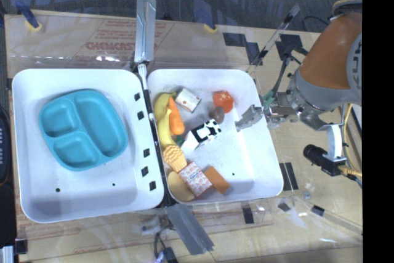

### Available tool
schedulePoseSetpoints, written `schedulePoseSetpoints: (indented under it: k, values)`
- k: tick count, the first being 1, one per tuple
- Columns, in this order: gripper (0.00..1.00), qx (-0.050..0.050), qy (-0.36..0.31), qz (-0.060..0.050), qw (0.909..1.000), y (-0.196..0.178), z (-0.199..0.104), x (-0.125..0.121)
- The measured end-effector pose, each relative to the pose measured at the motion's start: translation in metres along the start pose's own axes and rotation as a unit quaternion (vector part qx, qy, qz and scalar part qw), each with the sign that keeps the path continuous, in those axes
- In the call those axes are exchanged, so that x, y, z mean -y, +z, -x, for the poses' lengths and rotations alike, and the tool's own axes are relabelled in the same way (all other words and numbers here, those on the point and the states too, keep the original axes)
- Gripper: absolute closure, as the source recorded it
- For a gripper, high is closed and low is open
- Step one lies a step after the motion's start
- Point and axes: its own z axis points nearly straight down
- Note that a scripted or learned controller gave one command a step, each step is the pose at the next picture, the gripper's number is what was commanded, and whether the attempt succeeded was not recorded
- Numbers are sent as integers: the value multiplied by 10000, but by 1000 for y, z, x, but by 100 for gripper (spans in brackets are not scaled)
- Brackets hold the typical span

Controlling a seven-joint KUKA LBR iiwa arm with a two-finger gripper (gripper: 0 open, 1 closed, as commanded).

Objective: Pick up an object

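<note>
The stuff to grab is all piled in the right bin (261, 163), mostly along its left wall. There's a banana (161, 114) lying lengthwise next to the divider, with an orange carrot (176, 121) resting across it. Just right of those sits a small white box (187, 99), and further right a red-orange tomato-looking piece (223, 100) with a little dark brownish lump (218, 114) just below it — can't tell what that one is. In the middle there's a black-and-white block (205, 132), cow-pattern style. Toward the near edge: a waffle-textured piece (174, 158), a printed snack packet (195, 178) lying over a tan round thing (177, 188), and an orange-brown block (217, 178) touching the packet's right side.

The gripper (248, 117) hangs over the right rim of that bin, well apart from the pile, nothing between its fingers — whether they're spread or pressed together, I can't tell from this angle. The grey arm with its orange band (329, 49) comes in from the right.

The left bin (24, 151) holds a blue compartment tray (83, 127), three sections, sitting flat.
</note>
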Motion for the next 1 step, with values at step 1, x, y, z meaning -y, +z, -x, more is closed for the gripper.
schedulePoseSetpoints:
  k: [1]
  values:
    - [0, -21, -18, -57, 10000, 119, -58, 24]
